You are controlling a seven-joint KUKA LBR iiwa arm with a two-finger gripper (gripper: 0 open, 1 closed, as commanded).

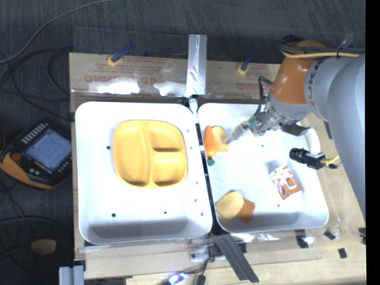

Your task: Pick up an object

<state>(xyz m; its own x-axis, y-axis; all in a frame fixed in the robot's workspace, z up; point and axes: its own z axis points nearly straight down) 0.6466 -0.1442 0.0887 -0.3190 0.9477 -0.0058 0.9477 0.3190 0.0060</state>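
1. The grey arm [347, 100] reaches in from the right of the view, its broad link lying across the upper right corner.
2. An orange band [294, 82] wraps it just above the wrist [279, 113], which bends down and to the left.
3. The gripper [242, 130] stretches out slim from the wrist, slanting leftward and downward in the view.

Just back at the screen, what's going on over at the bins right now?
The arm reaches in from the right over the right bin, with its gripper down close to the orange cup by the bin's left wall. Whether it touches the cup is unclear. Nothing looks lifted yet: a second cup lies near the front and a packet to the right. The left bin holds a yellow tray, untouched.
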